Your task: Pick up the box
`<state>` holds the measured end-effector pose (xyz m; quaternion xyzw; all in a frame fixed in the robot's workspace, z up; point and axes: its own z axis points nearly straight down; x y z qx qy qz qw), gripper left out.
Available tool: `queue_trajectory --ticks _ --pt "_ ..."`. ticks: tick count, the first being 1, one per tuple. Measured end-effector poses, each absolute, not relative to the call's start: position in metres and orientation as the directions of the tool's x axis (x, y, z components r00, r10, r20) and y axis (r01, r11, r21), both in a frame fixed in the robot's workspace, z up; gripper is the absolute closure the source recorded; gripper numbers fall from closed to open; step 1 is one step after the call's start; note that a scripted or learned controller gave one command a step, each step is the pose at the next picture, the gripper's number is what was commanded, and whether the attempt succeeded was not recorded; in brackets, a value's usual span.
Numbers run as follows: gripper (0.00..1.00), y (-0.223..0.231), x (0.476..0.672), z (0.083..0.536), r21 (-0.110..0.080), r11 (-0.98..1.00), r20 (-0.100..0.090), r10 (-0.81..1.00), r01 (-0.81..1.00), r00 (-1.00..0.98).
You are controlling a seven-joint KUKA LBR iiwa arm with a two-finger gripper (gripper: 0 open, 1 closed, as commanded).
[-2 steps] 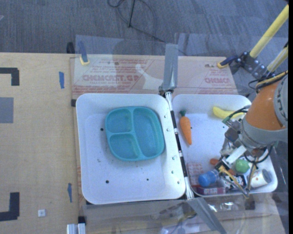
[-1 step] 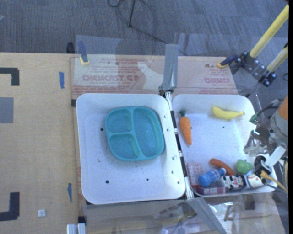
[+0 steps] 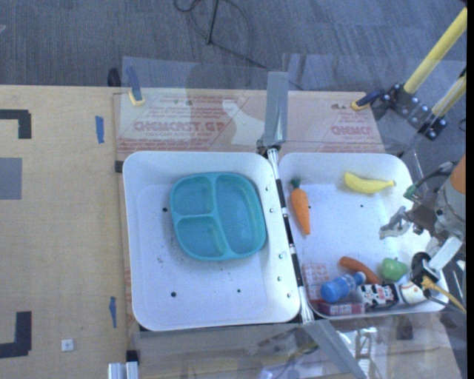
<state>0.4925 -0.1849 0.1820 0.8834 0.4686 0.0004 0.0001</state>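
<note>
Since the box (image 3: 320, 280) sits lower right under a bottle (image 3: 341, 287), it looks light, stiff; grab its free edge. End effector (image 3: 396, 222): can't tell its state.

Robot test lab, wooden bench (image 3: 59, 244) with black tape marks and blue tape bits, two white bins (image 3: 141, 222) side by side, clear plastic sheets, grey carpet floor, yellow stand legs (image 3: 441, 48), loose black cable (image 3: 215, 22)
</note>
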Motion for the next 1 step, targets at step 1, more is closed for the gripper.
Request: queue_trajectory --ticks 1 --pt "0.0 -0.1849 0.4925 0.182 0.0 -0.561 0.001 0.828 0.828 0.561"
